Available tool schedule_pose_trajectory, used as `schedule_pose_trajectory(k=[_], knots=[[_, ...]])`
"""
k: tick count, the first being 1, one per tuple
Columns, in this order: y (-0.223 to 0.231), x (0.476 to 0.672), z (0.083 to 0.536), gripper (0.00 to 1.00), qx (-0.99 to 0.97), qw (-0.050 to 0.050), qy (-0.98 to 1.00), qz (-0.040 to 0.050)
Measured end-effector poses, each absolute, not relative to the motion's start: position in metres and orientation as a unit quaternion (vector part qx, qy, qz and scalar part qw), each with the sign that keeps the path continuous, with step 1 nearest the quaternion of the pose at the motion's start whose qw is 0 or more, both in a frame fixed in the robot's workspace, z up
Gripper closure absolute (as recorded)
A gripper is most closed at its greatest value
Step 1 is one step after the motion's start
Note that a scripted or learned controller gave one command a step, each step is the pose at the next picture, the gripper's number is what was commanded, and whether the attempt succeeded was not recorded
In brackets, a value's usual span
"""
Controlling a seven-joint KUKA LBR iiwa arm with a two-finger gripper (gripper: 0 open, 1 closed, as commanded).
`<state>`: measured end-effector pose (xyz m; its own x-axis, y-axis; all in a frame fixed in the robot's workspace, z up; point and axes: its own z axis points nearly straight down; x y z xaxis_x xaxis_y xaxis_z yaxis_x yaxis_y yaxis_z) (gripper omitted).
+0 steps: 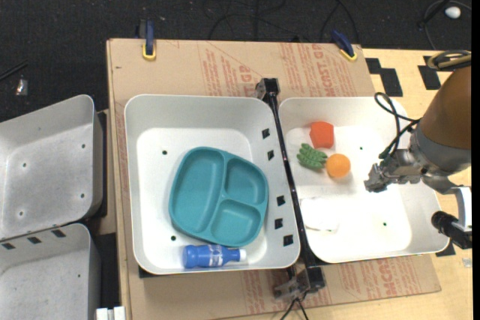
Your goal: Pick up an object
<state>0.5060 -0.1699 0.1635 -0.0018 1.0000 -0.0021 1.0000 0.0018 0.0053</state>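
Nothing is lifted yet: the gripper (377, 182) hangs low over the right bin (390, 240), at the right of the frame, and whether it is spread or closed I cannot tell (it is small and dark here). No object shows in its grasp, so the whole pick looks left to do.

The nearest candidates lie just to its left, in the upper-left part of that bin: an orange ball (338, 165), a green toy (311, 157) touching or almost touching the ball, and a red block (322, 134) above them. The ball has no long axis; the green toy runs roughly from upper left to lower right.

In the left bin (142, 183) sit a teal divided plate (218, 195) and a blue bottle (212, 256) lying sideways along the lower edge.
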Motion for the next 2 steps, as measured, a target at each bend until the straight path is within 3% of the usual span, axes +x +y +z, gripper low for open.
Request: schedule_pose_trajectory(k=[2], knots=[[-0.171, 0.508, 0.281, 1.00, 0.706, 0.003, 0.708, 0.0014]])
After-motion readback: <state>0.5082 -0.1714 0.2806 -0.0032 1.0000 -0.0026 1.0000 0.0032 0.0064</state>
